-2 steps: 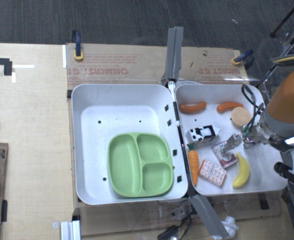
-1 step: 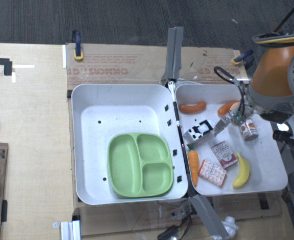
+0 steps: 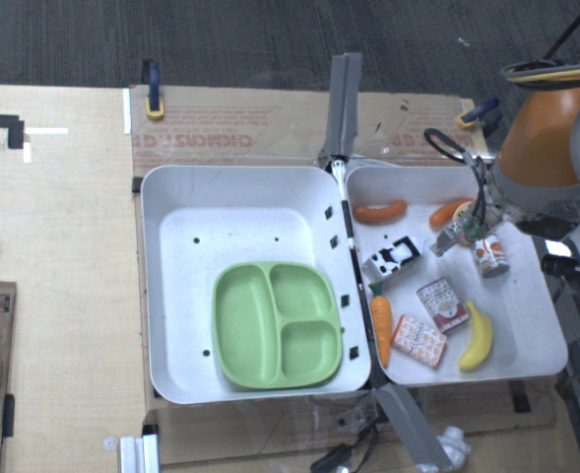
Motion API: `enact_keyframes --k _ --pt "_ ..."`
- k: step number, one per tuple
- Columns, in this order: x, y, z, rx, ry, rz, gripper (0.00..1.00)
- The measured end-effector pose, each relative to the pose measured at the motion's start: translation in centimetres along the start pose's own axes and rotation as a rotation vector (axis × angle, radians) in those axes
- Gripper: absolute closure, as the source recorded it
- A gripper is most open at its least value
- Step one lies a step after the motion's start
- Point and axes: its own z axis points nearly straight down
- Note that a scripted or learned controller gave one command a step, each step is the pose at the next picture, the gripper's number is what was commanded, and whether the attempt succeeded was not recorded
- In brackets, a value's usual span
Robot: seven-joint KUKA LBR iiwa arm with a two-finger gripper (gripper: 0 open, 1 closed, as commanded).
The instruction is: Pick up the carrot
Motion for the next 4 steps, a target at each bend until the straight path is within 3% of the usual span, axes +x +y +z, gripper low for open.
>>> enact_keyframes --k 1,4 --pt "-0.8 7.6 -5.8 0.0 -0.001 0.024 1.0" --pt "-1.0 7.9 -8.1 0.001 -0.006 0.018 1.0"
